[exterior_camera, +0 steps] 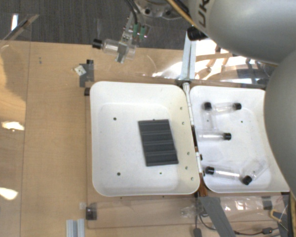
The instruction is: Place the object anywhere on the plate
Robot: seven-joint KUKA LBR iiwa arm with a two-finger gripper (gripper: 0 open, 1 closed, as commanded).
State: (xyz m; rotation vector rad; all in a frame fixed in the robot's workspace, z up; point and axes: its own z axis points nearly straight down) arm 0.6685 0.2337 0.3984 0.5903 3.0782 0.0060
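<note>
Hanging above the far side of the table (39, 132), the end effector (126, 46) is clamped on a clear tube with a black cap (108, 45), held level beyond the left bin (103, 132). Down in that bin lies the dark ribbed plate (158, 142), well apart from the tube. Several more capped tubes (221, 106) lie scattered in the right bin (256, 181).

Before me: two white bins (103, 132) (256, 102); one dark ribbed plate (158, 142) in the left; four clear black-capped tubes (222, 106) (214, 137) (219, 172) (254, 174) in the right; a fifth (113, 47) held in my tool (130, 41).
</note>
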